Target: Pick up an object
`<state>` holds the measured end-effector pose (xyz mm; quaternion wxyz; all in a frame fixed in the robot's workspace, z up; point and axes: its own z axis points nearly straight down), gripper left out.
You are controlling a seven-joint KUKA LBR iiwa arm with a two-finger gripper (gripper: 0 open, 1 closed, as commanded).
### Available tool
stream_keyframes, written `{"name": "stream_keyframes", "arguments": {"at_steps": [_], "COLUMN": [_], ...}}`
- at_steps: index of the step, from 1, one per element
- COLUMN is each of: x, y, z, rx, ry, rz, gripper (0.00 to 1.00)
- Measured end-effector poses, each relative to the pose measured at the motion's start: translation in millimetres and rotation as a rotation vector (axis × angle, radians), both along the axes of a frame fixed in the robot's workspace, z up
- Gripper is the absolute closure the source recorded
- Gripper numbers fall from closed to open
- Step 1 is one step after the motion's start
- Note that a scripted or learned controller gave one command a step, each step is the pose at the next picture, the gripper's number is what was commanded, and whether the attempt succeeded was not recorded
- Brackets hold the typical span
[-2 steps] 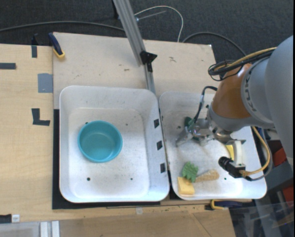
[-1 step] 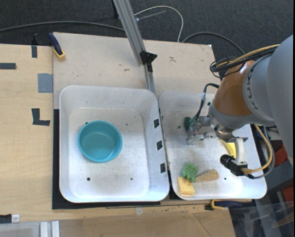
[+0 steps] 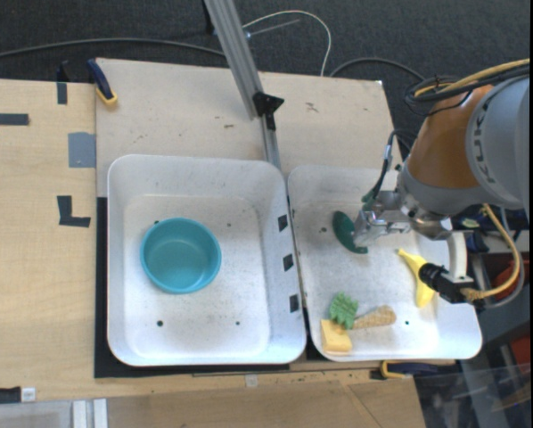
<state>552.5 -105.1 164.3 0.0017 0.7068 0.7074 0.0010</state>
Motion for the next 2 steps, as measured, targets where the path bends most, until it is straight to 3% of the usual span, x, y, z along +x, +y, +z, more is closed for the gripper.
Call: {"name": "stream_keyframes", "arguments": {"at_steps": [2], "x": [2], "y": [-7], "z": [89], "rx": [0.0], "ry": [0.0], "rz": [0.0], "gripper": [1.0]}}
